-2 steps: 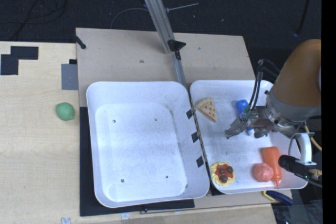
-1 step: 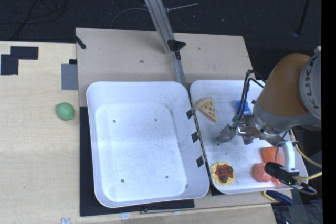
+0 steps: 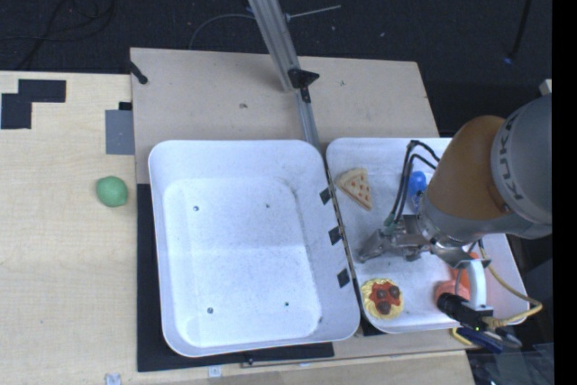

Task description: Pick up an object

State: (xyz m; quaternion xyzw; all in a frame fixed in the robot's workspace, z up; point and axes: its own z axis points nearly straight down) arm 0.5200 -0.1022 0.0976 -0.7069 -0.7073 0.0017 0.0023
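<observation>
In the right bin (image 3: 379,153) lie a toy pizza slice (image 3: 356,187) near the left wall, a small round pizza toy (image 3: 383,297) at the front, a blue object (image 3: 416,183) partly hidden behind cables, and an orange object (image 3: 449,288) at the front right. My gripper (image 3: 379,246) hangs low over the middle of this bin, between the pizza slice and the round pizza. Nothing is visibly held in it. The arm's orange band (image 3: 469,176) and wrist cover the bin's right half.
The left bin (image 3: 171,167) stands beside the right one, with black clips along the shared wall. A green ball (image 3: 113,191) rests on the wooden bench far left. A metal bar (image 3: 275,22) slants up behind the bins.
</observation>
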